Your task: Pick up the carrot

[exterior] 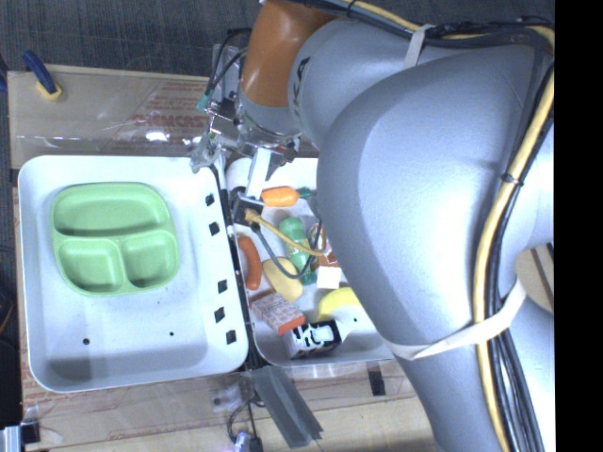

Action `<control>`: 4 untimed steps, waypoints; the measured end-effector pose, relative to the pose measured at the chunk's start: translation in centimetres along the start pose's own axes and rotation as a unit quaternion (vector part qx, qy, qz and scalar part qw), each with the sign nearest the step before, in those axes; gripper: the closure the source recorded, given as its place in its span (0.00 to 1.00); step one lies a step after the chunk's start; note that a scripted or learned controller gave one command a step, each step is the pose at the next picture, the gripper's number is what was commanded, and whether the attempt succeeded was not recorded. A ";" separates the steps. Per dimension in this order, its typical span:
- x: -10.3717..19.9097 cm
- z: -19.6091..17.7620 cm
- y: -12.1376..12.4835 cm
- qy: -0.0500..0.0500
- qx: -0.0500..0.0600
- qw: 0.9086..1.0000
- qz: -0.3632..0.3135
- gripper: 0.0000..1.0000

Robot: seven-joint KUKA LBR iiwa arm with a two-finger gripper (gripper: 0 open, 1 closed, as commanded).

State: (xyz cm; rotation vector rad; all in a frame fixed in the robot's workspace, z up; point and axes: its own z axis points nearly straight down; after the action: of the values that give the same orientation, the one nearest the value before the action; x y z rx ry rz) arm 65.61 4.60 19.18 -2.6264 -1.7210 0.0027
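Wooden bench (113, 92) carries two shallow white bins. Left bin (57, 347) holds a light green three-compartment plastic tray (115, 236). Right bin (283, 351) is cluttered with toy food; the small orange carrot (280, 196) lies at its far end, just right of the gripper (247, 172). Finger state: cannot tell. Grey arm (424, 186) overhangs most of the right bin.

A robot lab: arm (424, 186) over white bins (57, 347)

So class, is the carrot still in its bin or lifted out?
In the bin. The carrot lies among the other toy food in the right bin, just below the gripper, not between its fingers.
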 end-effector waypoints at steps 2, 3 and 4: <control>-8.8 -0.1 3.9 0.000 0.000 0.998 -0.067 0.00; -14.0 5.8 2.2 0.000 0.001 0.984 -0.181 0.00; -17.0 10.1 7.4 0.000 0.002 0.982 -0.188 0.00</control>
State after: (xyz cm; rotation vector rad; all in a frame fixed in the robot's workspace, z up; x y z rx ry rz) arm 65.61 -13.93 9.12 -2.2535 -2.1822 0.0053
